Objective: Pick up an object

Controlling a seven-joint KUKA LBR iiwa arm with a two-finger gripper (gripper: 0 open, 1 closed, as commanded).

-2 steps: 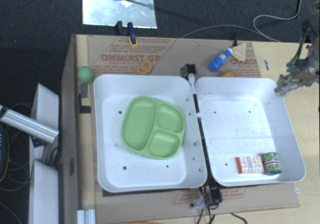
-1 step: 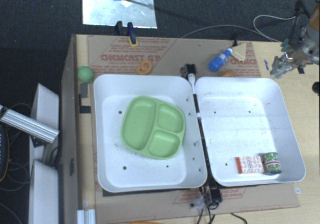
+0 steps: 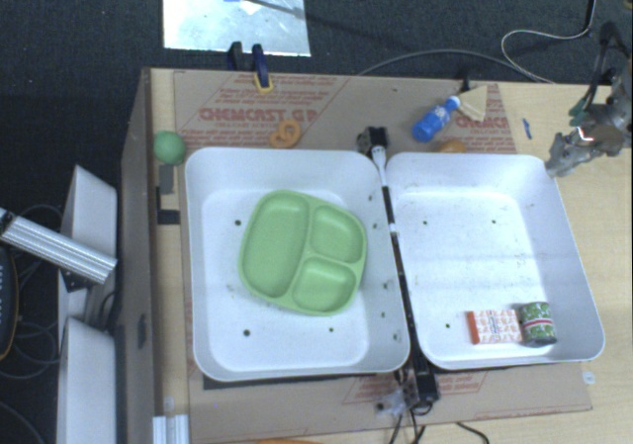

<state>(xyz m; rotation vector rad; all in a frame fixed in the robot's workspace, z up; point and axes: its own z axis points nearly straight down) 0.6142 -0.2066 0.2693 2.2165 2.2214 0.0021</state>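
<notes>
White plastic left bin [image 3: 213,234] carries a pale green three-compartment plastic tray [image 3: 302,252], lying flat near the bin's centre. White plastic right bin [image 3: 564,234] holds two items in its lower right corner: a small red-and-white printed packet [image 3: 493,326] and, touching it on the right, a small green patterned tin [image 3: 537,322]. Grey metal tool [image 3: 579,145] sits at the right edge of the frame, just beyond the right bin's upper right corner, well apart from both items; whether it is spread or closed cannot be told. Brown cardboard-covered worktop [image 3: 326,106] bears a blue plastic bottle [image 3: 435,121] above the right bin.
</notes>
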